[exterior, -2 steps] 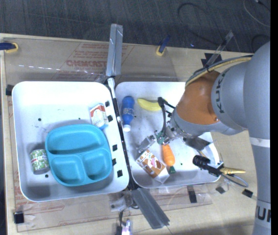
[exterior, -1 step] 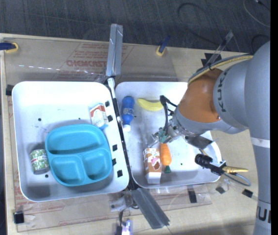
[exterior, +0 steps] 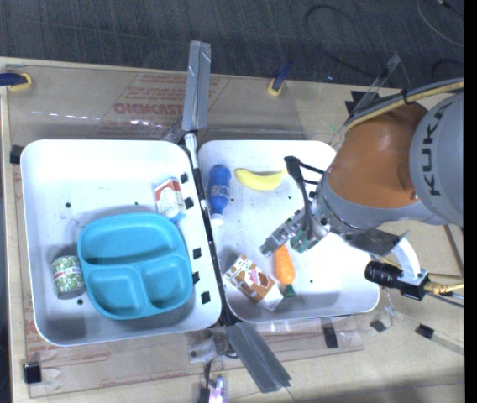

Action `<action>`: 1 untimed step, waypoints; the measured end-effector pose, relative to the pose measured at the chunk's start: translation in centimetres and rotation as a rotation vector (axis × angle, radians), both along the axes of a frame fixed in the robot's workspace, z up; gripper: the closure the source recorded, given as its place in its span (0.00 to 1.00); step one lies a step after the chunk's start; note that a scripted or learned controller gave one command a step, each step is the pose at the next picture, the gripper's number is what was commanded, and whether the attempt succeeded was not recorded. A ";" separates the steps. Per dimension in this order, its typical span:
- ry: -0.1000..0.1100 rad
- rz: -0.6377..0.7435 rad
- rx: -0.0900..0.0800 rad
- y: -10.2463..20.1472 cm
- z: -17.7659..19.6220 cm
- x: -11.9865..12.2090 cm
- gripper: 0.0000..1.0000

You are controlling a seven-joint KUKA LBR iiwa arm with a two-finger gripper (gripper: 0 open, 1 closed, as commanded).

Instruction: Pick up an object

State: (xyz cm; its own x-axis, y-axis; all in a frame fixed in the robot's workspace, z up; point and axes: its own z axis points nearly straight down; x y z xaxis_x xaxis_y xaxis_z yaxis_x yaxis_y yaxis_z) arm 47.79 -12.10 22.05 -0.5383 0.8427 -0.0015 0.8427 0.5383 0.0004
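Gripper [exterior: 282, 240] seen low in right bin [exterior: 339, 296], just above carrot [exterior: 284, 266]. Open or closed: cannot be told. Carrot could be pushed aside, or snack box [exterior: 251, 280] bumped, if aim is off.

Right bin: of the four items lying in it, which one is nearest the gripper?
The carrot, orange, lies right below the gripper. The banana, blue bottle and carton lie farther off.

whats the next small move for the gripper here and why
Probably a short straight descent onto the carrot. The gripper hovers in the right bin just above the carrot's upper end, with nothing seen between its fingers. The carton lies close to the carrot's left, so dropping straight down should avoid nudging it.
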 end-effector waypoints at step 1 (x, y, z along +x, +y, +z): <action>0.000 -0.001 0.000 -0.1 0.0 0.0 0.00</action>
State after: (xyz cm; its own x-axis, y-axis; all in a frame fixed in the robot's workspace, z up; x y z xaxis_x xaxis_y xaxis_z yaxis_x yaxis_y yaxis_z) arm 47.77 -12.16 22.05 -0.5373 0.8434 -0.0018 0.8434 0.5373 0.0004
